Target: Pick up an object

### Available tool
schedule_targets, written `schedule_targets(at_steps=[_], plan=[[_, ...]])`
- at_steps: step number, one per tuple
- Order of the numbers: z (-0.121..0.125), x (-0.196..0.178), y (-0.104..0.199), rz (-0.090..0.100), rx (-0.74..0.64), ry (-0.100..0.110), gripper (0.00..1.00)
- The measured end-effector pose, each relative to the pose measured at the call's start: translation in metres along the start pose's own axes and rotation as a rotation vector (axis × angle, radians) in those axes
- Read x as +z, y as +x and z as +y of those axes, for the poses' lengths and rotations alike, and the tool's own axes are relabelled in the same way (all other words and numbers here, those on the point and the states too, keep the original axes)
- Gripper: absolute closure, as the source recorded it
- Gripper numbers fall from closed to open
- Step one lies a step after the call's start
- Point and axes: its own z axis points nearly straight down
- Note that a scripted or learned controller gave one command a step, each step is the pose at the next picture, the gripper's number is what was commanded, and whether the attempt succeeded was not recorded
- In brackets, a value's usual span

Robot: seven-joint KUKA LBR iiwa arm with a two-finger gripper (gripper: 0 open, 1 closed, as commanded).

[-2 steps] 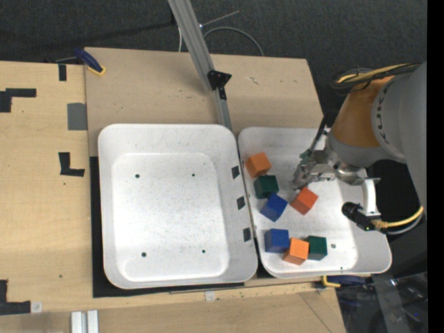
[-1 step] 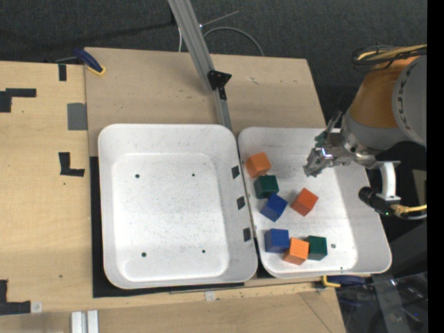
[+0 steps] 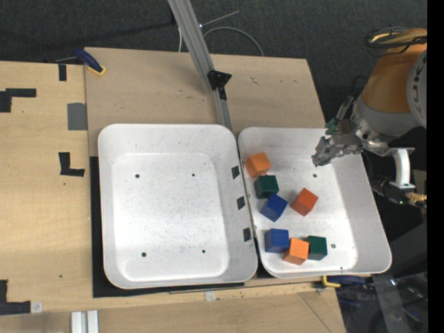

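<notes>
Several small cubes lie in the right bin (image 3: pixel 361 207). An orange cube (image 3: pixel 259 163) sits near the bin's upper left, with a dark green cube (image 3: pixel 266 185) and a blue cube (image 3: pixel 275 206) just below it. A red-orange cube (image 3: pixel 304 201) lies near the middle. At the front, a blue cube (image 3: pixel 277 239), an orange cube (image 3: pixel 297 250) and a green cube (image 3: pixel 317 246) huddle together. My gripper (image 3: pixel 322 157) hangs over the bin's upper right part, apart from every cube, with nothing seen between its fingers.
The left bin (image 3: pixel 166 207) stands beside the right one, sharing a middle rim. A slanted metal post (image 3: pixel 198 40) rises behind the bins. The wooden bench (image 3: pixel 41 186) stretches to the left. The arm's orange band (image 3: pixel 392 82) is at the right.
</notes>
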Motion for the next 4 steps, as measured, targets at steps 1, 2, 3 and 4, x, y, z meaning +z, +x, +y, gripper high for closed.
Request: schedule_targets(at_steps=[1,2,3,4], plan=[[0.006,-0.004,0.051,0.003,-0.005,0.004,1.00],[0.004,-0.014,0.112,0.004,-0.006,0.005,1.00],[-0.008,-0.025,0.172,0.004,-0.007,0.005,1.00],[-0.009,-0.025,0.231,0.003,-0.007,0.006,1.00]])
